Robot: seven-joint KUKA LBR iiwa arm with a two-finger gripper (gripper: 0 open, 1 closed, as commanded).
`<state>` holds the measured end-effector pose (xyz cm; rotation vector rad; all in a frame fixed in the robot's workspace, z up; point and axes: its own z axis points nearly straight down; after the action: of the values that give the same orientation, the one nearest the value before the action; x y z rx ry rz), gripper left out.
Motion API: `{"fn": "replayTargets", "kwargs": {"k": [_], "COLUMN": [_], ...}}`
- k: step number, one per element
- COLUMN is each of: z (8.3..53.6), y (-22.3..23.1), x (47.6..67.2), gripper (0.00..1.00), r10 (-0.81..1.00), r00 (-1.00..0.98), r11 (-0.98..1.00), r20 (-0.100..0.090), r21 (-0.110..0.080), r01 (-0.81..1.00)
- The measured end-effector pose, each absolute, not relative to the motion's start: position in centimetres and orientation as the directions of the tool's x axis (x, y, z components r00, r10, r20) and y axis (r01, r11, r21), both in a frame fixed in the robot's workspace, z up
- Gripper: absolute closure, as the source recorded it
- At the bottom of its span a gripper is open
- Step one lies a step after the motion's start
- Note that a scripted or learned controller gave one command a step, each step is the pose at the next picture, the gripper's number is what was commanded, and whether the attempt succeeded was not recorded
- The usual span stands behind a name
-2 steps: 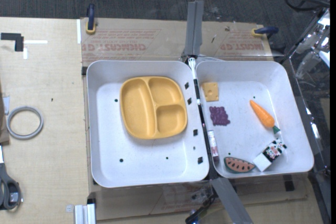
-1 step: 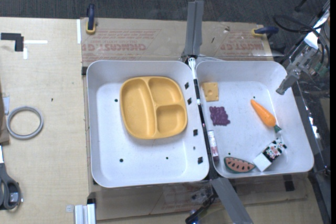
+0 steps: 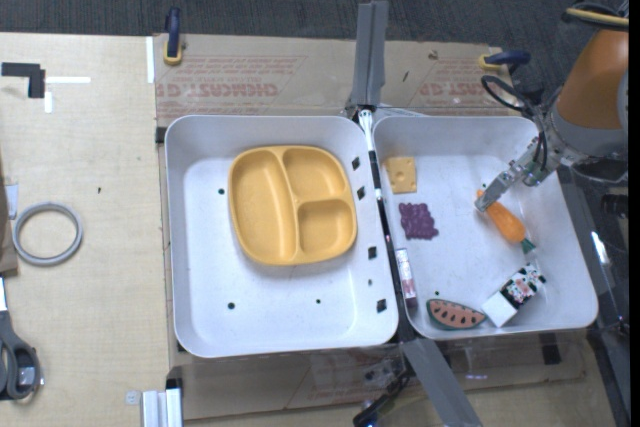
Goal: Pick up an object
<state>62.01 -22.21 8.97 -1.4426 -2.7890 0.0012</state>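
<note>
Carrot (image 3: 508, 222) is lying in the right bin (image 3: 573, 245), near its right wall — the gripper (image 3: 492, 196) is touching its top end, but I cannot tell if the jaws are open. 4 other toys are sitting nearby — open floor around.

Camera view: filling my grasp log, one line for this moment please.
end effector: right bin, at carrot | holding: unclear | plate: left bin

a roll of grey tape (image 3: 45, 233) lies on the bench (image 3: 90, 145) left of the bins, scissors (image 3: 18, 367) nearby.
</note>
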Motion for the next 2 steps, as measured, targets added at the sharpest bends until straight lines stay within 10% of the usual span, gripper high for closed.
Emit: {"fn": "replayTargets", "kwargs": {"k": [1, 2], "z": [8.9, 8.9], "y": [-22.3, -22.3], "x": [57.8, 60.1], "gripper": [0.0, 0.0], "r10": [0.824, 0.776], "r00": [-0.567, -0.63], "r11": [0.567, 0.63], "r20": [0.002, 0.0], "r21": [-0.003, -0.002], "r01": [0.824, 0.776]}}
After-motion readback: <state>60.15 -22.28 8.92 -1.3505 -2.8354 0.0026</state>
